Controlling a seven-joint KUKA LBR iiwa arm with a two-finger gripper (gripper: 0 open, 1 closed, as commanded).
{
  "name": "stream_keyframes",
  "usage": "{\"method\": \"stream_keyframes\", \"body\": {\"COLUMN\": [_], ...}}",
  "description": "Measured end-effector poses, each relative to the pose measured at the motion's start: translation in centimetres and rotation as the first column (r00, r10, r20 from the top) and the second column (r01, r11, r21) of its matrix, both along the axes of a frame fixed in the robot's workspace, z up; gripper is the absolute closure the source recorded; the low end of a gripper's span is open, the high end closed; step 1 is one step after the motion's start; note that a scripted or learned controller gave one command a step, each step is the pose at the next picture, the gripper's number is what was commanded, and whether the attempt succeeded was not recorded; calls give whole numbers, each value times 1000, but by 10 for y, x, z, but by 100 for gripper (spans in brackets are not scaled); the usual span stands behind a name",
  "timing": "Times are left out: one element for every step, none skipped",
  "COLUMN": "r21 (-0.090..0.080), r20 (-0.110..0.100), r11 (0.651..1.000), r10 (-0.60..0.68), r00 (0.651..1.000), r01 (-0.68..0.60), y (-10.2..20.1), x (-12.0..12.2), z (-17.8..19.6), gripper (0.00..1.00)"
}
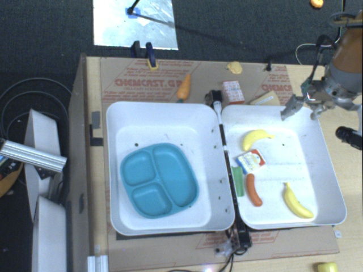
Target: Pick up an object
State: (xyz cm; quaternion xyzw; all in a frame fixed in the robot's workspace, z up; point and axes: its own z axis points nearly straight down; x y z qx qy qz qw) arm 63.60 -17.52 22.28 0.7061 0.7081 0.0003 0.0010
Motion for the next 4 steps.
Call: {"method": "stream_keyframes", "body": {"r21": [3,0,-3,3], "r20": [-5,1,8,-11], "r11": [1000,1000,1000,1000], "r10": [5,5,0,-5], "r00": [1000,1000,1000,1000], "r01": [-5,-5,0,5], "y": [43,84,83,88], "x": [18,15,10,-98], "z": [-72,-138,-135,-139], "gripper": [0,0,0,0]}}
